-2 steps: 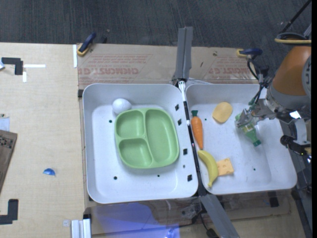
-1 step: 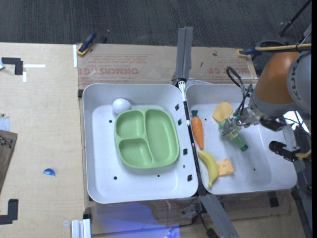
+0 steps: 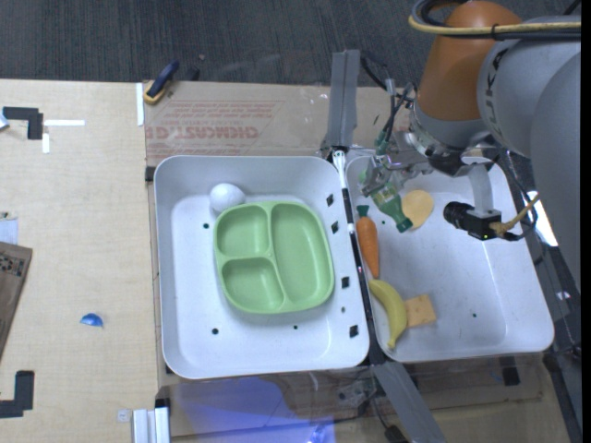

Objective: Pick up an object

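A small green object (image 3: pixel 395 209) sits at the tip of the gripper (image 3: pixel 386 185), in the near-left corner region of the right bin (image 3: pixel 480 293). It appears to be caught between the fingers, though the view is too cluttered with cables and metal parts to be certain, and whether it is lifted off the bin floor cannot be told. Just to the right of the gripper, touching the green object, lies a pale yellow round piece (image 3: pixel 419 207). Below the gripper, along the bin's left wall, rests a carrot (image 3: pixel 367 242), and further below that a banana (image 3: pixel 390 308) with a tan block (image 3: pixel 421 310) beside it. To the gripper's left stands the left bin (image 3: pixel 175 275), which holds a green divided plate (image 3: pixel 273 255) and a white ball (image 3: pixel 226 195) at the plate's upper left corner.
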Robot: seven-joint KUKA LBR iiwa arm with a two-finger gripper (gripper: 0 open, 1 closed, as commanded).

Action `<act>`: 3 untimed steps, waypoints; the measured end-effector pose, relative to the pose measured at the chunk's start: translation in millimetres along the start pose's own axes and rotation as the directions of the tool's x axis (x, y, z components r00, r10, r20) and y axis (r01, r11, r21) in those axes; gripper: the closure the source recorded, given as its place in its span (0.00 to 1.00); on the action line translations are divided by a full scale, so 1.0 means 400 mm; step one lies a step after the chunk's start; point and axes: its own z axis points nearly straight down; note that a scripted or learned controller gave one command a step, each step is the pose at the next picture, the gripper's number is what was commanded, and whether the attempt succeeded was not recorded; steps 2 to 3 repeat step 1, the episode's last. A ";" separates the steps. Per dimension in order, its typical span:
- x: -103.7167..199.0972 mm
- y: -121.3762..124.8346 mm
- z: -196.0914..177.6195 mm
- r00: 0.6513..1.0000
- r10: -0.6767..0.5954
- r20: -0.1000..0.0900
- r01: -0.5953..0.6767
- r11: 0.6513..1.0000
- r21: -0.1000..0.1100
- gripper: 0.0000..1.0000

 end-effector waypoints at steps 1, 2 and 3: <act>0.072 -0.061 0.000 0.960 -0.281 0.000 0.281 0.960 0.001 1.00; 0.072 -0.061 0.000 0.960 -0.281 0.000 0.281 0.960 0.001 1.00; 0.072 -0.061 0.000 0.960 -0.281 0.000 0.281 0.960 0.001 1.00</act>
